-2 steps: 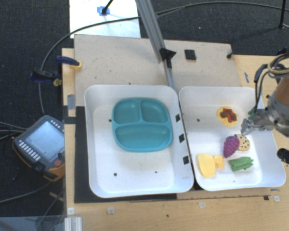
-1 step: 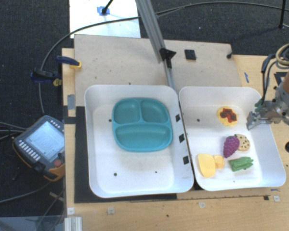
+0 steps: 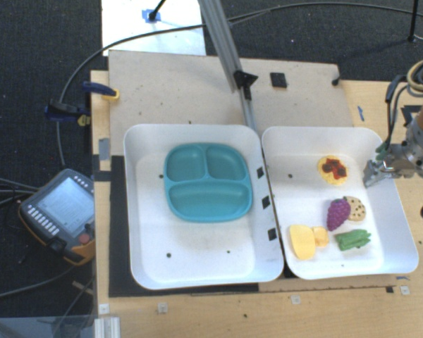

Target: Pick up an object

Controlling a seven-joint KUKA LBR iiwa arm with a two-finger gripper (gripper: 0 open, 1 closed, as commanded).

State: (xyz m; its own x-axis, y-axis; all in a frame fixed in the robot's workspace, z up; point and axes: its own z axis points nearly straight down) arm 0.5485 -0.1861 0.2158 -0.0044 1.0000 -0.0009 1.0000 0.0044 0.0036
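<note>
The right bin (image 3: 296, 153) holds several toy foods: a small round pizza (image 3: 333, 169), a purple grape bunch (image 3: 338, 213) with a cookie (image 3: 356, 209) beside it, a yellow cheese piece (image 3: 304, 241) and a green pea pod (image 3: 353, 240). My gripper (image 3: 378, 172) hangs at the right rim of that bin, right of the pizza, with nothing visibly in it. Its fingers are too small and blurred to read.
The left bin (image 3: 148, 245) carries a teal divided plate (image 3: 208, 182). A metal pole (image 3: 222, 37) slants over the back board. A teach pendant (image 3: 56, 213) and cables lie off the bench at the left.
</note>
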